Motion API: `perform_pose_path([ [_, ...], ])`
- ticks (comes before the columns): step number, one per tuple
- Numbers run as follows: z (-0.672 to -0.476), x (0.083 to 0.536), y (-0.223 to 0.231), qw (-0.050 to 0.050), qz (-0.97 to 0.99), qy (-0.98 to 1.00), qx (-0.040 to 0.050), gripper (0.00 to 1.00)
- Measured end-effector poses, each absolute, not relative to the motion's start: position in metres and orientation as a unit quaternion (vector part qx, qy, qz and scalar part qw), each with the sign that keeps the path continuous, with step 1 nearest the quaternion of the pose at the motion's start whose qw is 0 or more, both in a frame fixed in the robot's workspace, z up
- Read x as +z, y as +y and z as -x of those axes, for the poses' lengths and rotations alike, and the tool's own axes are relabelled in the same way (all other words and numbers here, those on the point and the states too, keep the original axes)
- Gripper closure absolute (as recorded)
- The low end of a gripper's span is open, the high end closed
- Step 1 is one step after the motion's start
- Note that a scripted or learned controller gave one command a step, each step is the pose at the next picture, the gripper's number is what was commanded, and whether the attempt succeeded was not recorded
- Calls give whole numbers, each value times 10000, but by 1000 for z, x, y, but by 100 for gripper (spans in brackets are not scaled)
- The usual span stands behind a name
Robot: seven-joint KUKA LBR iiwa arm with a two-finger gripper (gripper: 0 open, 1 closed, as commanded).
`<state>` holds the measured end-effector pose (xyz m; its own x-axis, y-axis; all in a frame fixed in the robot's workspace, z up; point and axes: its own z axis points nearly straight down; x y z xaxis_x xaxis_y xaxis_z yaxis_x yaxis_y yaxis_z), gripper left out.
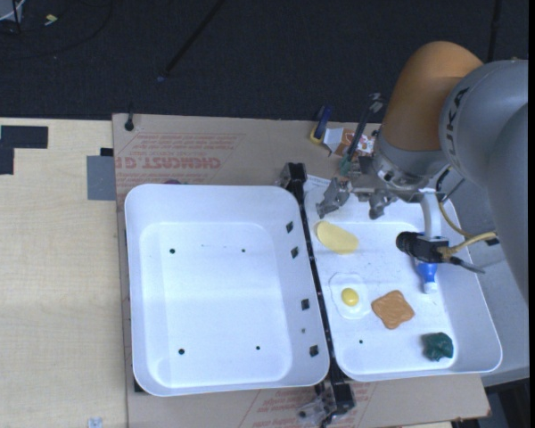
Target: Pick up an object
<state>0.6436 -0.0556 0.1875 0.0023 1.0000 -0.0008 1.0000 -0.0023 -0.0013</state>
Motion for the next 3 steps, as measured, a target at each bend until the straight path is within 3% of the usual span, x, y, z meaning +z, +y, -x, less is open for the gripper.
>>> perform_pose_path([
  [1, -644, 187, 24, 14, 7058, -7084, 3, 0],
  [2, -599, 187, 98, 27, 7060, -7082, 20, 0],
  [3, -593, 83, 172, 23, 7060, -7082, 18, 0],
])
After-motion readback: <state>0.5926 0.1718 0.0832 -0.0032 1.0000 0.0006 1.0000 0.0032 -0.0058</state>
